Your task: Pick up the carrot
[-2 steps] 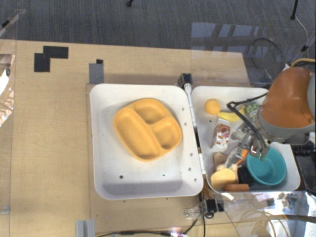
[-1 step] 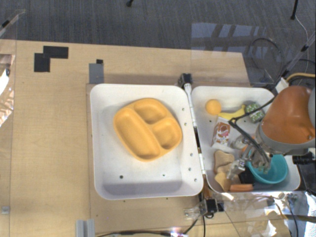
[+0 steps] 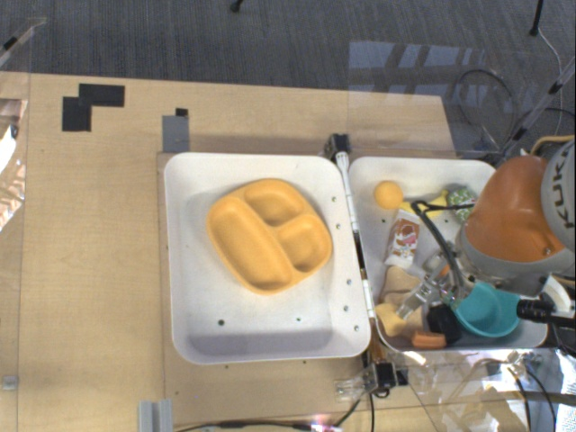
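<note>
In the right bin (image 3: 468, 171), near its front edge, the gripper (image 3: 430, 297) hangs low over a cluster of items. Finger spacing cannot be read from this angle; metal parts and cables crowd the wrist. Carrot (image 3: 429, 339) lies just below the gripper, at the bin's front wall, a short orange piece; nothing shows it between the fingers. Teal cup (image 3: 486, 311) sits just right of the carrot, partly under the arm (image 3: 517, 214). Pale yellow blocks (image 3: 393, 314) rest left of the gripper. Further back: a white sachet (image 3: 404, 241), a yellow ball (image 3: 389, 194), a green item (image 3: 461, 196). Left bin (image 3: 193, 322) carries a yellow sectioned plate (image 3: 270, 234), tilted askew.
</note>
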You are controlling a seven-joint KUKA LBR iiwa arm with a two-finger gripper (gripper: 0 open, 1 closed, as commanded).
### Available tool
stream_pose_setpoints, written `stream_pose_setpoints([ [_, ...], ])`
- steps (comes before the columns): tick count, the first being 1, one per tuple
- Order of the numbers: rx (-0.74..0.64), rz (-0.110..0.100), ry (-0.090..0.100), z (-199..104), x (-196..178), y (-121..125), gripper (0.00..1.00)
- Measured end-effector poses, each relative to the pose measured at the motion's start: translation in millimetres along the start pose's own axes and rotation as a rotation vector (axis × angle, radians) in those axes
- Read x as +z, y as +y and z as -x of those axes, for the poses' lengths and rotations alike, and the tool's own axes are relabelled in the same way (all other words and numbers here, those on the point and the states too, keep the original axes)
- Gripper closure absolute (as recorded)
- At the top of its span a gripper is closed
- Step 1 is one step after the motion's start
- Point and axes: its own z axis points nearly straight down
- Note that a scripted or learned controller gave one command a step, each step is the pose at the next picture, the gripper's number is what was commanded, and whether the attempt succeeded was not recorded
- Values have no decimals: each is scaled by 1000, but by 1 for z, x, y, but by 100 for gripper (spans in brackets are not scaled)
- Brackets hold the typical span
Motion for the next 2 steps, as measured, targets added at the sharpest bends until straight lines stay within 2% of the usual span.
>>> stream_pose_setpoints([
  [1,217,-1,13,-19,-91,106,0],
  [2,59,-7,15,-29,-90,37,0],
])
